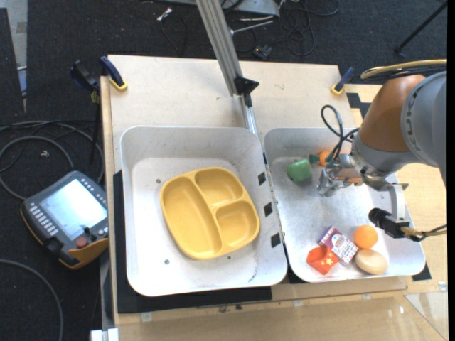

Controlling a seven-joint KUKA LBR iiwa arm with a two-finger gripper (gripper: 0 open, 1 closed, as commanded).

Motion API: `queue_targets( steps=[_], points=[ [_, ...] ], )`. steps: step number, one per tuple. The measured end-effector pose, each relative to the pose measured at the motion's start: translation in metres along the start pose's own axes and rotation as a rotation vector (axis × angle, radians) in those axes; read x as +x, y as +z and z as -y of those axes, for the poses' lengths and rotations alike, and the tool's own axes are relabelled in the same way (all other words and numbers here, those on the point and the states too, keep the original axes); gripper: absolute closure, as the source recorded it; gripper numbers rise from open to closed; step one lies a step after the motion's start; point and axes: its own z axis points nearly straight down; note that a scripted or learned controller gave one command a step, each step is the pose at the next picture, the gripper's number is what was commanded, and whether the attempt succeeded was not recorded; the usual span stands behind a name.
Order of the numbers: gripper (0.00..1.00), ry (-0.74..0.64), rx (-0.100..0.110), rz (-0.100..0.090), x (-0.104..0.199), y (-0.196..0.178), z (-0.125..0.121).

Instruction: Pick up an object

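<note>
- The tool (328, 185) sits low in the right bin (298, 261), near its middle; whether it is open or closed, I cannot tell
- Green object (299, 170) lies just to the tool's left, near the bin's far side; a small orange piece (324, 158) sits beside it
- Down in the near right corner: red object (320, 260), small packet (339, 245), orange ball (366, 236), beige egg-shaped thing (371, 262), clustered together
- Left bin (142, 261) holds a yellow divided plate (210, 211)
- A pendant (67, 219) rests on the floor left of the bench (178, 84)
</note>
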Motion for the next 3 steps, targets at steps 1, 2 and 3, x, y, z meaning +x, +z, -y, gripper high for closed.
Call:
queue_targets(
  steps=[1, 2, 3],
  points=[
    [1.0, -0.002, -0.003, 0.001, 0.001, -0.043, 0.002],
    [1.0, -0.003, -0.006, 0.002, 0.0, -0.107, -0.001],
    [1.0, -0.003, -0.004, 0.002, 0.0, -0.143, -0.002]
  ],
)
